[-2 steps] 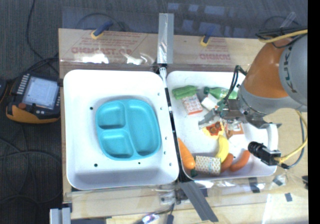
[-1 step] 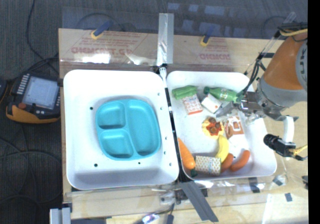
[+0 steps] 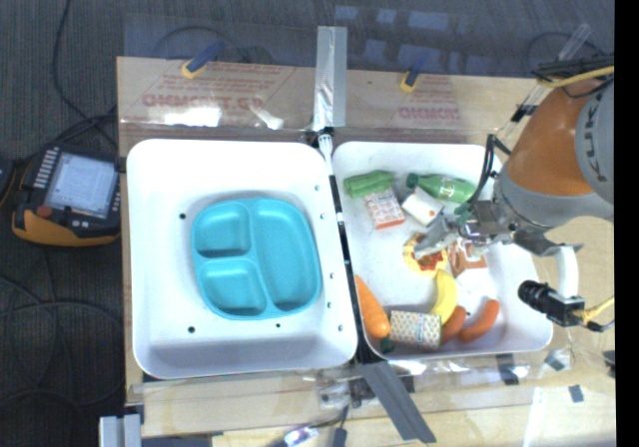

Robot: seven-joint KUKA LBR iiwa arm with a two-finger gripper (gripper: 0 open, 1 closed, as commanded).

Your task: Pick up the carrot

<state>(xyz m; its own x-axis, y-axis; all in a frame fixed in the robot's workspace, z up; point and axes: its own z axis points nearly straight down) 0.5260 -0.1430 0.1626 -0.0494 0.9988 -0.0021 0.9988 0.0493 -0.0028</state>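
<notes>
The carrot [image 3: 371,312] is orange and lies against the left wall of the right bin [image 3: 519,335], near its front corner, with its tip pointing to the back left. My gripper [image 3: 436,238] hangs low over the middle of that bin, above a small yellow and red item [image 3: 417,253]. It is well to the right of the carrot and farther back, not touching it. The grey arm with its orange band [image 3: 551,151] reaches in from the right.
Around the gripper lie a banana [image 3: 444,292], a red sausage [image 3: 479,318], a patterned box [image 3: 414,327], a green bottle [image 3: 440,186], a green vegetable [image 3: 367,183] and a red-white packet [image 3: 382,208]. The left bin [image 3: 160,235] holds a blue divided plate [image 3: 255,255].
</notes>
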